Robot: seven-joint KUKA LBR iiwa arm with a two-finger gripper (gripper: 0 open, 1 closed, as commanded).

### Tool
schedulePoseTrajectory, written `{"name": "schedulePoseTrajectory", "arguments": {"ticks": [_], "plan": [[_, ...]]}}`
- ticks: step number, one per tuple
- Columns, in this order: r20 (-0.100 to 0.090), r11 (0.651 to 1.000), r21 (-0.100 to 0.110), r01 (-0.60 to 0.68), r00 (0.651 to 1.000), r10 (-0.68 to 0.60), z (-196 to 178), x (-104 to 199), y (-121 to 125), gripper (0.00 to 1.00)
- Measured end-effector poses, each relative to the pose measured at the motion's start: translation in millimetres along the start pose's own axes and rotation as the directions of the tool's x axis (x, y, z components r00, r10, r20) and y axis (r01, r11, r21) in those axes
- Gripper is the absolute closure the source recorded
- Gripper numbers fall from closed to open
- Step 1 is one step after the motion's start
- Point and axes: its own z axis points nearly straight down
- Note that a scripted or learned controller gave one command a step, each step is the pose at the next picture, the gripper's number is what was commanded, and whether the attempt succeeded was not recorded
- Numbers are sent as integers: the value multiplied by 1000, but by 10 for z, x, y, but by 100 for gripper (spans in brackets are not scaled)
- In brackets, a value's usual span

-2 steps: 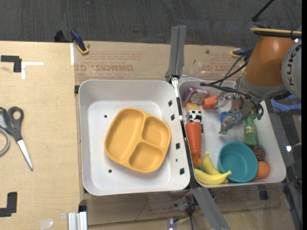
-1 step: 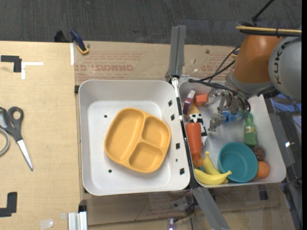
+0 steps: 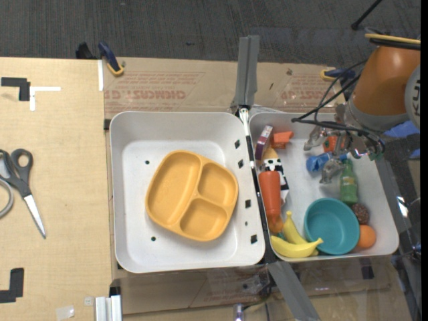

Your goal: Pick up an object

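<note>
My gripper (image 3: 326, 156) hangs low over the back half of the right bin (image 3: 388, 199), below the arm's orange band (image 3: 382, 79). A small blue object (image 3: 315, 162) lies right at the gripper's tip, and a green bottle (image 3: 348, 182) stands just to its right. Whether the gripper touches either one is not clear. Nearer the front sit a teal bowl (image 3: 331, 226), a banana (image 3: 293, 241), an orange ball (image 3: 366, 237) and a dark brown ball (image 3: 361, 212). A red-orange cylinder (image 3: 270, 192) lies along the bin's left wall.
The left bin (image 3: 127, 199) holds a yellow divided plate (image 3: 192, 195). A purple item (image 3: 264, 139) and an orange block (image 3: 282, 138) sit at the right bin's back left. Scissors (image 3: 23, 186) lie on the bench at far left. Dark cables (image 3: 328, 112) trail beside the wrist.
</note>
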Motion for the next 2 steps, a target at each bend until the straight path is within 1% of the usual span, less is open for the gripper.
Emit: {"name": "schedulePoseTrajectory", "arguments": {"ticks": [1, 2], "plan": [[1, 999, -1, 47, 999, -47, 1, -294, 318, 0], [-2, 967, -2, 257, 967, -257, -10, 253, -137, 0]]}}
